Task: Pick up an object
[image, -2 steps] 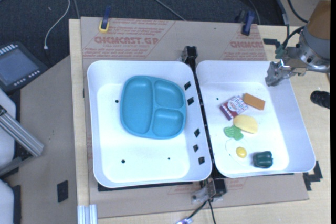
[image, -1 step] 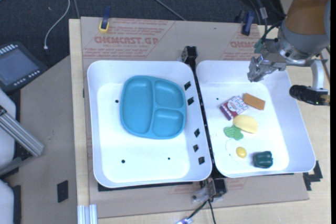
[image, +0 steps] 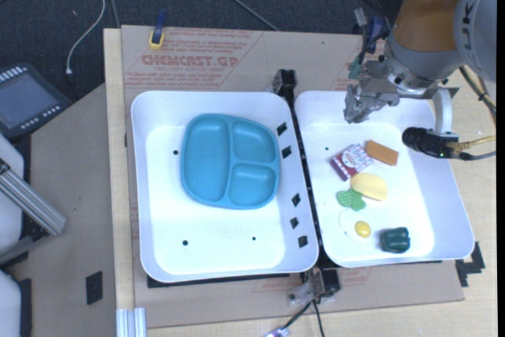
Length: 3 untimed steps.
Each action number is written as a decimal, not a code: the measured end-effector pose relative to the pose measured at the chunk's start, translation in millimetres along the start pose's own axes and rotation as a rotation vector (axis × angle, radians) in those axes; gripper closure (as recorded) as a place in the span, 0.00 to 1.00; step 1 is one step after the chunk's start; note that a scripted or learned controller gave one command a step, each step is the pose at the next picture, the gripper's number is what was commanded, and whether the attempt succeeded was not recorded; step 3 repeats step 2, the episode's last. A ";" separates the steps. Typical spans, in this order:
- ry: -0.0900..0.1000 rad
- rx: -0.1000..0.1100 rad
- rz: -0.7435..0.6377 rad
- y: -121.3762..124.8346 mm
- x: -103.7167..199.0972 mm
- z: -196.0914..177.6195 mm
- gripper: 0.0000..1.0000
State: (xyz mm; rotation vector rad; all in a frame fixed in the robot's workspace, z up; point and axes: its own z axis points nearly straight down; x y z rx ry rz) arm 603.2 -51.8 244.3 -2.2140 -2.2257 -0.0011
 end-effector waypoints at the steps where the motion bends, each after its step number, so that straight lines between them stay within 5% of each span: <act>1: 0.001 0.002 -0.001 10.3 55.8 16.7 1.00; 2: 0.000 0.002 0.000 14.2 106.6 27.3 1.00; 3: 0.000 0.002 0.000 14.2 106.6 27.3 1.00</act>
